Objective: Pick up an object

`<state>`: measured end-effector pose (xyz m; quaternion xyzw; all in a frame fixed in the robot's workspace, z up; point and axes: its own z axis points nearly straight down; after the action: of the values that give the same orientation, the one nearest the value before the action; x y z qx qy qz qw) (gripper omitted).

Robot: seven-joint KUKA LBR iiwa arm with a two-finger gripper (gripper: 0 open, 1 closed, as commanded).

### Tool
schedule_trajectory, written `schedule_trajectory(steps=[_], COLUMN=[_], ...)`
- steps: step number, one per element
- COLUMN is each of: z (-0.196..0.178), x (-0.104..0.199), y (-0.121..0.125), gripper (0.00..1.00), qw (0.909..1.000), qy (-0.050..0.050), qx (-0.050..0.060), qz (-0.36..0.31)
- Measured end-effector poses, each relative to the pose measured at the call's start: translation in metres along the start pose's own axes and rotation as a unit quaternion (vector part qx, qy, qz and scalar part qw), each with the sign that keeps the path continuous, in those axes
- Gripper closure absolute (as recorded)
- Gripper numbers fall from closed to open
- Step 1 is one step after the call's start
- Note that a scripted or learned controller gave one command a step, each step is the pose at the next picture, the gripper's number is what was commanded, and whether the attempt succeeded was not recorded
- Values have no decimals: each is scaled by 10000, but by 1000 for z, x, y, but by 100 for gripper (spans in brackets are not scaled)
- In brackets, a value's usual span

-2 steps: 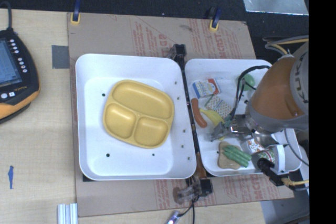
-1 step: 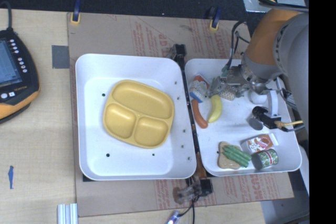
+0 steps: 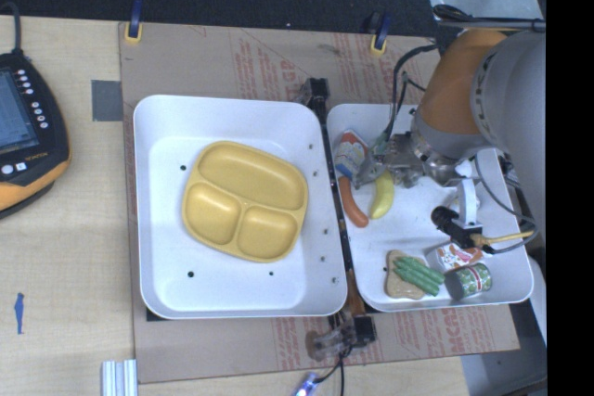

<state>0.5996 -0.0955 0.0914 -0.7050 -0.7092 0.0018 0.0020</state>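
Note:
My gripper hangs over the upper left part of the right bin, under the grey arm with its orange band. A yellow banana lies just below the gripper, its top end at the gripper's tip. An orange-red sausage lies left of the banana along the bin's left wall. A red, white and blue item sits left of the gripper. I cannot see anything held.
The left bin holds a yellow divided plate. At the front of the right bin lie a green item on a tan slice, a small carton and a can. A handheld controller rests at the far left.

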Motion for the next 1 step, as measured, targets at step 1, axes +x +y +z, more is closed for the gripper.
schedule_trajectory(steps=[1], z=[-1], x=[-9], y=[43], gripper=[0], qw=[10000], qy=[2], qx=[-14], qz=[7])
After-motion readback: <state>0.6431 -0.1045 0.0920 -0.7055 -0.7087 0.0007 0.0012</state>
